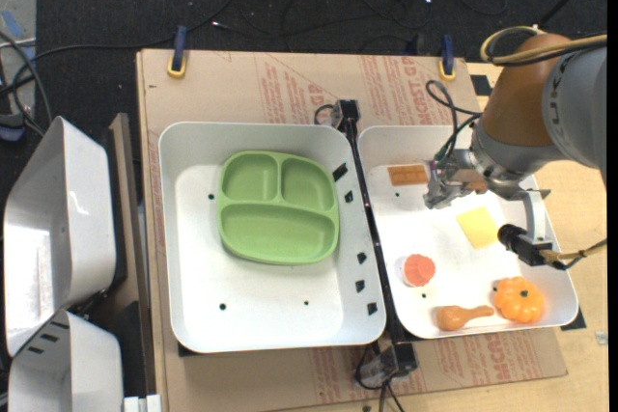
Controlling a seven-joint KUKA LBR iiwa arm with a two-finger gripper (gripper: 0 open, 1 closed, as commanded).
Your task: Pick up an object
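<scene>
The gripper [442,191] hangs low over the right bin [570,299], near its upper left part; whether it is open or closed I cannot tell, and nothing shows between its tips; the arm [541,101] reaches in from the right, its orange band just above the wrist. A brown block [407,175] lies just left of the gripper and a little further up the bin; a yellow block [477,228] lies near, below and to the right; a red disc [418,270] lies further below; an orange pumpkin [519,299] and a tan gourd [463,315] lie well apart from the gripper, at the bin's lower edge. In the left bin [193,304], well to the left, sits a green tray [279,207] with three compartments.
</scene>
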